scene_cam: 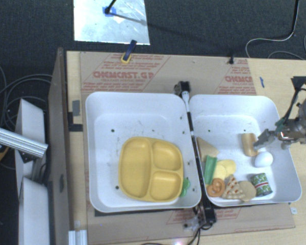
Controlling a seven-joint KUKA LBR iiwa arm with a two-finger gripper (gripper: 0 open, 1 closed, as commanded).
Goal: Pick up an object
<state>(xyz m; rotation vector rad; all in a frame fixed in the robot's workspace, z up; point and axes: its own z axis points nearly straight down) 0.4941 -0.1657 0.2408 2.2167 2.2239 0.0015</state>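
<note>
The metal end effector (268,138) hovers with fingers apart, clamping nothing, just right of a tan cylindrical block (249,144) and above a white egg (263,159).

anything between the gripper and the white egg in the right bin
Nothing visible. The gripper hangs just above and beside the white egg, with bare bin floor between them. The tan block lies to the camera's left of that gap.
</note>
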